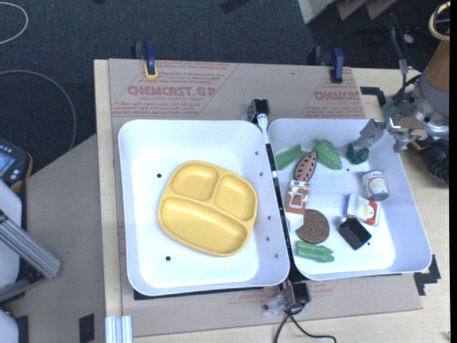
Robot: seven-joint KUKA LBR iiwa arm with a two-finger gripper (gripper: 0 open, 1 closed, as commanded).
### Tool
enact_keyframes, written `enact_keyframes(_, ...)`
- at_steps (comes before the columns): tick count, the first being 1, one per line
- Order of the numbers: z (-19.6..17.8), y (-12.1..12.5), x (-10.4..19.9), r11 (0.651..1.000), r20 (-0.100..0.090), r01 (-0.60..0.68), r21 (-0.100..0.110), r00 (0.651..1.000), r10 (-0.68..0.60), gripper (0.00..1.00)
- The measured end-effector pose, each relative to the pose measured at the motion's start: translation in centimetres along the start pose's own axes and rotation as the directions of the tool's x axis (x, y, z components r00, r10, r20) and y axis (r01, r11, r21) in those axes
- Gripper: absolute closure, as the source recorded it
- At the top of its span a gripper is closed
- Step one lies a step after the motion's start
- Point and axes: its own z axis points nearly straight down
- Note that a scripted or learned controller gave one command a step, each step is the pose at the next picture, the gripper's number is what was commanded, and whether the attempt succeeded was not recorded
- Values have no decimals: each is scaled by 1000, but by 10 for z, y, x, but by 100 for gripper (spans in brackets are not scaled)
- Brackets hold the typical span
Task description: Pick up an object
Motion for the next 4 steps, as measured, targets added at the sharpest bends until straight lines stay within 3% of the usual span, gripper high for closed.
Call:
enact_keyframes(1,-228,-45,-24,1000,9,-2,-22,1000,3,0)
enact_keyframes(2,-224,-97,81,1000,-3,10,0,1000,-10,0)
enact_keyframes(3,-235,-95,76,1000,2,1,-5,1000,-1,100)
enact_keyframes(4,-148,-128,20,1000,0,-8,8,1000,8,100)
